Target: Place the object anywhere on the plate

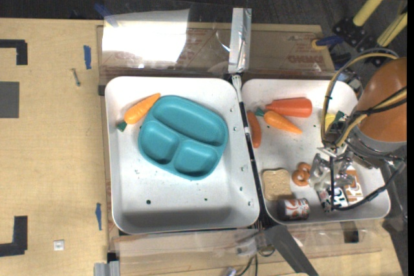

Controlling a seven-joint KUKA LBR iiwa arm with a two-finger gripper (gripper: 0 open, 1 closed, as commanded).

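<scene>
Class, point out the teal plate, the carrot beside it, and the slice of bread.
teal plate [183, 136], camera view, centre divider.
carrot [140, 109], camera view, mid-body.
slice of bread [277, 183], camera view, middle of crumb.

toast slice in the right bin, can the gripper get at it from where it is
Probably yes. The toast slice lies flat with its top uncovered, just left of the gripper. A small can and a donut-like piece crowd its right side, so a descent could nudge them.

Teal plate [183, 136] in the white left bin [129, 203], with an orange carrot [140, 108] — green tip — beside it. Right bin [284, 145] is white too: more orange carrots [282, 121], a tan bread slice [276, 183], a red-and-white can [295, 207]. Tabletop [48, 139] is light wood with black marks — arm [388, 106] has its orange band.
</scene>
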